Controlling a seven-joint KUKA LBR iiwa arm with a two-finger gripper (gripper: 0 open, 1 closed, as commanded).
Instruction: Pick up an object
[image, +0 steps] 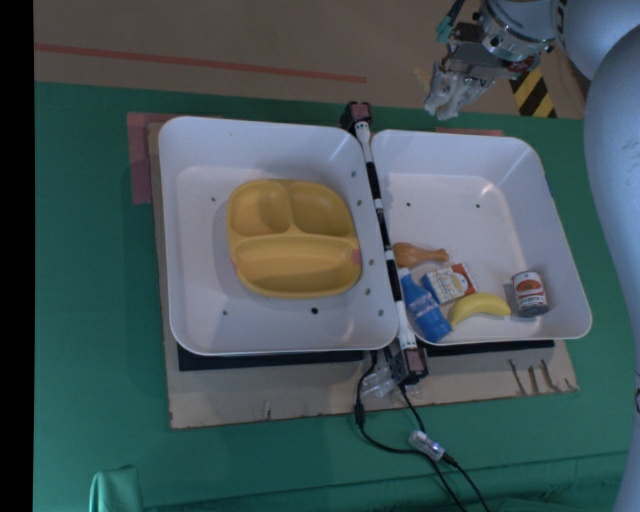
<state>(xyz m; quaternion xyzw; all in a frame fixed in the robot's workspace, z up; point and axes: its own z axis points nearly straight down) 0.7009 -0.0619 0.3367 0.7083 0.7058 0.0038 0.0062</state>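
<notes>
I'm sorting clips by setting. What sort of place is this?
Probably a robotics lab: two white bins on a green mat, toy food like a banana, and hazard-striped tape on the floor.

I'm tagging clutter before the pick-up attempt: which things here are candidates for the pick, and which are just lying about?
Pick candidates, right bin: chicken drumstick, small carton, blue bottle, banana, can. The gripper hovers beyond the bin's far edge.

Lying about: yellow divided plate in the left bin, cables, cardboard sheet.
</notes>
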